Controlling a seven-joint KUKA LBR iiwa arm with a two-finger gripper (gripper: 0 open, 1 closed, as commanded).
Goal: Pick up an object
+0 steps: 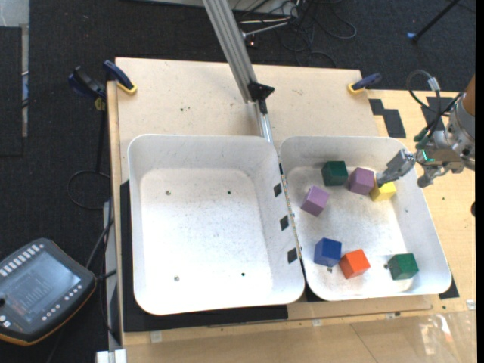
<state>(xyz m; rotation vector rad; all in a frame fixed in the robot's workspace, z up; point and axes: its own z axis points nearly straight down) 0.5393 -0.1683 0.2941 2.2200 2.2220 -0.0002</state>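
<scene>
Yellow cube [385,190], small, plain, only partly showing, sits in the right bin [423,225] close to its far right wall, touching or just beside a purple cube [362,180] on its left. End effector [414,166] hangs at that wall, one grey finger [395,168] angling down onto the yellow cube's top edge, the other finger out past the rim; they look spread apart and nothing sits between them. Judged step: approach/reach for a grasp, not yet a hold. Next move likely needs the fingers brought down to straddle the yellow cube, then closed; the neighbouring purple cube leaves little room on that side, so a nudge or a miss is a risk. From the yellow cube outward: dark green cube [334,173] beyond the purple one, second purple cube [315,200] further left, blue cube [327,252], orange cube [354,263] and green cube [403,266] near the bin's front. Left bin [144,203] lies beside it on the table [197,97].
</scene>
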